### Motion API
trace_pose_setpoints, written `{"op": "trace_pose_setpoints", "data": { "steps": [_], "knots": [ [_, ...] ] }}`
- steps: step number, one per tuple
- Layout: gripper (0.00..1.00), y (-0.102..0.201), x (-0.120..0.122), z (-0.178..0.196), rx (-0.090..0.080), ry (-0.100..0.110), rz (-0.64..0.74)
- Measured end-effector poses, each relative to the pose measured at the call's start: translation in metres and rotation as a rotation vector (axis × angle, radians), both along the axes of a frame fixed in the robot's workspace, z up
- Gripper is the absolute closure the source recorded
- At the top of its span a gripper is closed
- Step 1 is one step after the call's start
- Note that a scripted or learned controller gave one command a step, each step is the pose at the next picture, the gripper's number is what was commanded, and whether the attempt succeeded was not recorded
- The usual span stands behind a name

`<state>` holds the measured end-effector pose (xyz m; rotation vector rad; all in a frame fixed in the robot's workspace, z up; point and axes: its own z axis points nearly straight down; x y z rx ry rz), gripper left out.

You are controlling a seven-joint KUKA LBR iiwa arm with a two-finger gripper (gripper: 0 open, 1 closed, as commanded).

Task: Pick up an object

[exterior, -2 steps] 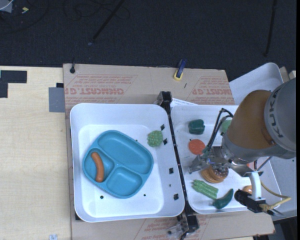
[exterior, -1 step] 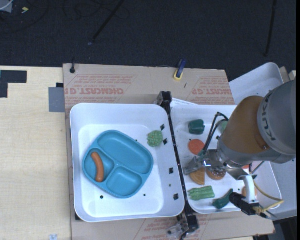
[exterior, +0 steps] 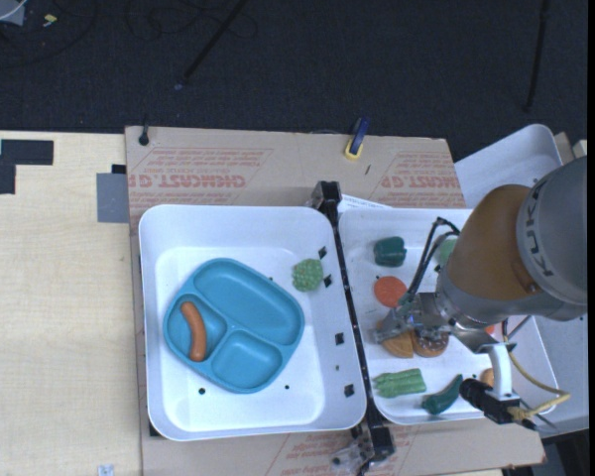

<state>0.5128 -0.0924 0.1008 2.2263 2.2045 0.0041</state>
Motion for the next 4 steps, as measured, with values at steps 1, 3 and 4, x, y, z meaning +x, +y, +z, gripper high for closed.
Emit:
{"op": "trace_pose_setpoints", "data": {
  "steps": [1, 3, 4],
  "knots": [
    [1.00, 0.006, 0.009, 0.052, 0.005, 0.007, 0.010],
    [1.00, 0.005, 0.005, 0.128, 0.004, 0.007, 0.010],
    [1.00, 0.066, 0.021, 0.130, 0.007, 0.010, 0.015]
  ]
}}
